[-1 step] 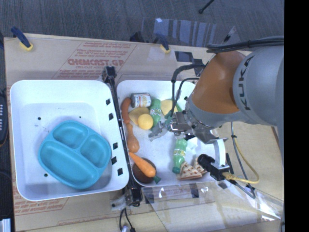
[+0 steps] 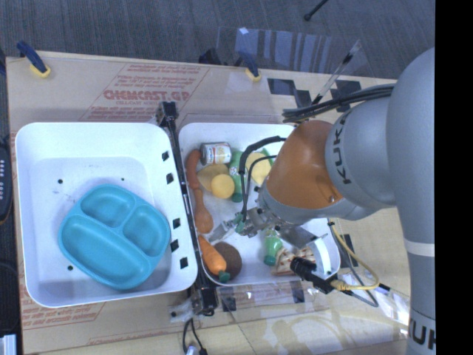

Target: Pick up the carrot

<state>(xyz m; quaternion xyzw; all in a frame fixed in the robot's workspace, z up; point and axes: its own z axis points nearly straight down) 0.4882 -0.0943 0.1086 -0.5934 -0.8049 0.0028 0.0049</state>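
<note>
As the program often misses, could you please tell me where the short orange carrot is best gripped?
Probably across the thick middle of the short orange carrot, from above: it lies flat and slanted by the right white bin's near-left wall, with a round brown fruit against its right side.

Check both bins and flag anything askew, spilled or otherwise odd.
Nothing looks spilled or broken. The right bin is a crowded jumble: a small can lies tipped on its side, and the carrot sits wedged against the left wall beside a brown round item. The blue tray lies flat.

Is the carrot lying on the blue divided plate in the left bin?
No, the carrot lies in the right bin near its front left corner, beside a brown round item, apart from the blue divided plate.
</note>
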